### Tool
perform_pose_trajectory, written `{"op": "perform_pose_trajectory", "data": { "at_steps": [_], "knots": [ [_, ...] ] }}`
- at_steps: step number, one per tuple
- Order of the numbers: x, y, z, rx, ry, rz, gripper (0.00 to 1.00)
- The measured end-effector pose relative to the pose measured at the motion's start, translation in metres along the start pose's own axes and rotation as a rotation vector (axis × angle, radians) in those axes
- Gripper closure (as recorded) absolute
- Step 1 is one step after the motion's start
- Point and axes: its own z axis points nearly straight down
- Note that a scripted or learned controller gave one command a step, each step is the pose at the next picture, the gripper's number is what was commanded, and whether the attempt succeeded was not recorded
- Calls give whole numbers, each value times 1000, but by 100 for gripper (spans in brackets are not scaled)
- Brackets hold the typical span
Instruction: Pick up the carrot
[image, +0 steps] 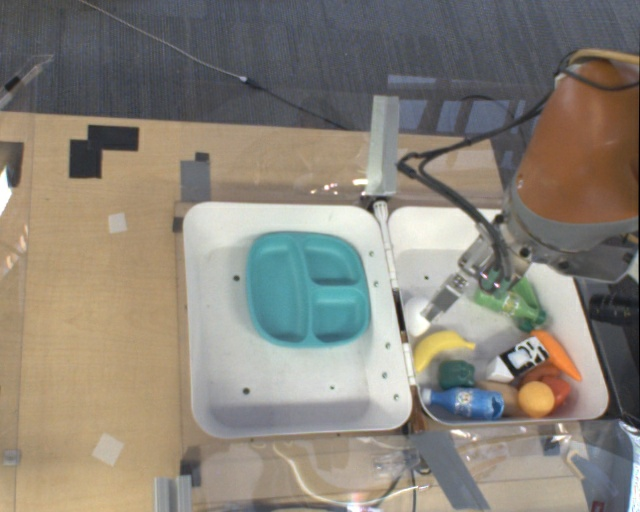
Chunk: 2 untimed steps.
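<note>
On the worktop (100, 330), the left bin (215, 400) carries a teal divided plate (305, 287). In the right bin (420, 245), a banana (442, 347), a blue bottle (465, 403) and an orange (536, 399) crowd the near end. The gripper (488, 272) hangs over a green item (512, 300); whether it is spread or closed cannot be told. The carrot (557, 353) lies just beyond, ungrasped, so the pick remains undone.
</note>
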Motion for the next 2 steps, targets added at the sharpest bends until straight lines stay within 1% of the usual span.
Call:
{"op": "perform_pose_trajectory", "data": {
  "at_steps": [2],
  "knots": [
    [0, 0, 0, 0, 0, 0, 0]
  ]
}}
